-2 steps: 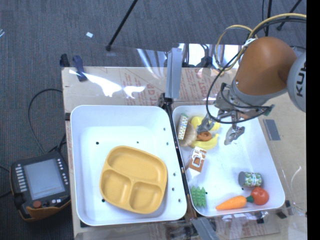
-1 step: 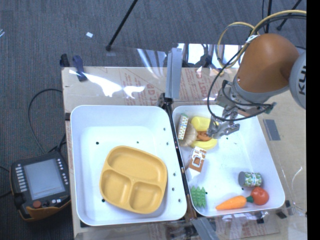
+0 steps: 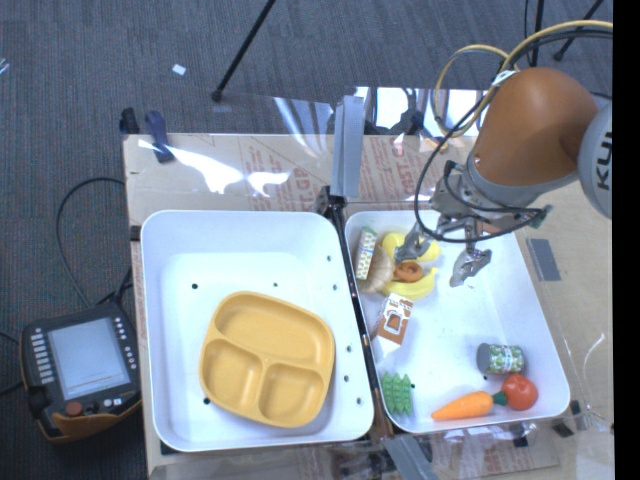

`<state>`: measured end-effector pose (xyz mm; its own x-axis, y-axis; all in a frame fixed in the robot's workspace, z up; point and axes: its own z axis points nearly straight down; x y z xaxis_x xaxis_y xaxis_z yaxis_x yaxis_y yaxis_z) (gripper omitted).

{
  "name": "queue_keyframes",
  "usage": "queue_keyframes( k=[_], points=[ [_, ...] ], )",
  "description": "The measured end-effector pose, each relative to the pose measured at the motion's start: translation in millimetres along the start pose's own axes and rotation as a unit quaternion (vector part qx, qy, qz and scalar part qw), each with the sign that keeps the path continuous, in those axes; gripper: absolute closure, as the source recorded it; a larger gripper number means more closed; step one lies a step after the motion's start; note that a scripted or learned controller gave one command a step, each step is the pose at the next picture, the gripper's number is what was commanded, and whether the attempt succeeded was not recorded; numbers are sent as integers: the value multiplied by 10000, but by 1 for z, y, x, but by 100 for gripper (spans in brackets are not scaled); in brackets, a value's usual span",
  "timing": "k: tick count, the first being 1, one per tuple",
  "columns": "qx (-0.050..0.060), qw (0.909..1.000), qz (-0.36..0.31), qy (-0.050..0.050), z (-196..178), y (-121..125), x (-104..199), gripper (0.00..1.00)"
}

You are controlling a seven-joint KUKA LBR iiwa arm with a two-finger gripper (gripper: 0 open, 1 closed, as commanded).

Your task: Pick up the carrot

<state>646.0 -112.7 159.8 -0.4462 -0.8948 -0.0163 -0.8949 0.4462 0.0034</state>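
Note:
The carrot point(image 3: 464, 405) is orange with a green tip and lies near the front edge of the right bin point(image 3: 535, 318). My gripper point(image 3: 441, 259) hangs over the back of that bin, well behind the carrot. Its two fingers point(image 3: 470, 265) stand spread apart with nothing between them. One finger hovers by the yellow banana point(image 3: 417, 282) and a small orange ring.
In the right bin also lie a red tomato point(image 3: 520, 392), a green can point(image 3: 499, 358), a green ridged piece point(image 3: 398, 392), a small orange-and-white carton point(image 3: 396, 320) and a pale packet point(image 3: 368, 255). A yellow divided tray point(image 3: 267, 358) sits in the left bin point(image 3: 180, 268).

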Motion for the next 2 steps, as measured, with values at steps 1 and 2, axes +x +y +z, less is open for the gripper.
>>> queue_keyframes(
  k=[1, 2],
  points=[
    [8, 10000, 48, -32, -11, -1, -1, 100],
    [1, 10000, 51, -28, -10, -1, -1, 0]
  ],
)
